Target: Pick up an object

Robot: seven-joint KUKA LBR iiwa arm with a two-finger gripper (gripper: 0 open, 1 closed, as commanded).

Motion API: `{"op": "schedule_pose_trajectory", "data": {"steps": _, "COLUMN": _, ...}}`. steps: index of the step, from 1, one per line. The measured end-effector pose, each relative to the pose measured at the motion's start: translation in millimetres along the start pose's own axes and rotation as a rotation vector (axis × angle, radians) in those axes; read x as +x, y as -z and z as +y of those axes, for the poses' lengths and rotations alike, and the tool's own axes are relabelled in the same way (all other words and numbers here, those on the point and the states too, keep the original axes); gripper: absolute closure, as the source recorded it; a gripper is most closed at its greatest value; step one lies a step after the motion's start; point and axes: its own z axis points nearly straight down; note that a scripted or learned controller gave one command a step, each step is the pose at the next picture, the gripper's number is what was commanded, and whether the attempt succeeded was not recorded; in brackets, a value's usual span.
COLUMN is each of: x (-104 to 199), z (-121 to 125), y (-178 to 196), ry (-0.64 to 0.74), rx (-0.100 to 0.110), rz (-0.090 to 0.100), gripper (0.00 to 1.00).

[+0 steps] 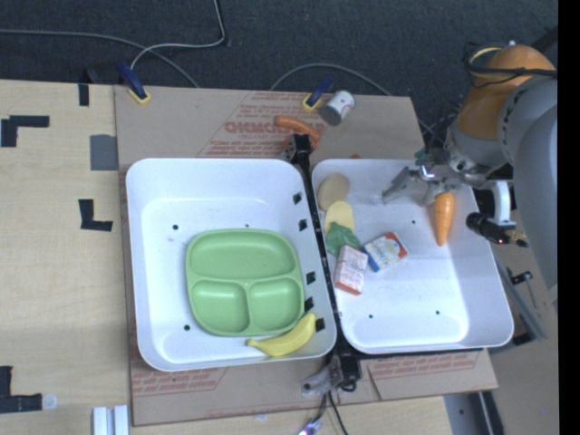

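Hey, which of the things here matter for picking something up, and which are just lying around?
Job: gripper, carrot, two packets, pale round pieces, banana.

Lying about: green divided plate, blue clamps, cables.

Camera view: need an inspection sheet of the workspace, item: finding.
Surface: bench with cardboard sheet under two white bins, left bin and right bin.
Job's things: carrot, two small packets, green piece, yellow piece and tan piece in right bin; green divided plate and banana in left bin.
Clutter: blue-and-yellow clamps at cardboard's far edge; orange item beside them.
Grippers: tool over right bin's far side, next to carrot; grip state unclear.
Cables: white cable across dark floor.
Surroundings: dark carpet beyond bench.
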Motion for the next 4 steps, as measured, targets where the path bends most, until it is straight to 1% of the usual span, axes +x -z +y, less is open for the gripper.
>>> {"op": "schedule_pose_trajectory", "data": {"steps": 1, "x": -10, "z": -54, "y": -5, "ry": -0.007, "rx": 0.003, "rz": -0.018, "gripper": 0.00}}
{"op": "schedule_pose_trajectory", "data": {"steps": 2, "x": 12, "z": -66, "y": -12, "ry": -0.007, "rx": -0.006, "rz": -0.024, "gripper": 0.00}}
{"op": "schedule_pose_trajectory", "data": {"steps": 3, "x": 62, "z": -75, "y": -13, "ry": -0.006, "rx": -0.005, "rz": -0.020, "gripper": 0.00}}
{"op": "schedule_pose_trajectory", "data": {"steps": 4, "x": 61, "z": -74, "y": -3, "ry": -0.006, "rx": -0.007, "rz": -0.022, "gripper": 1.00}}
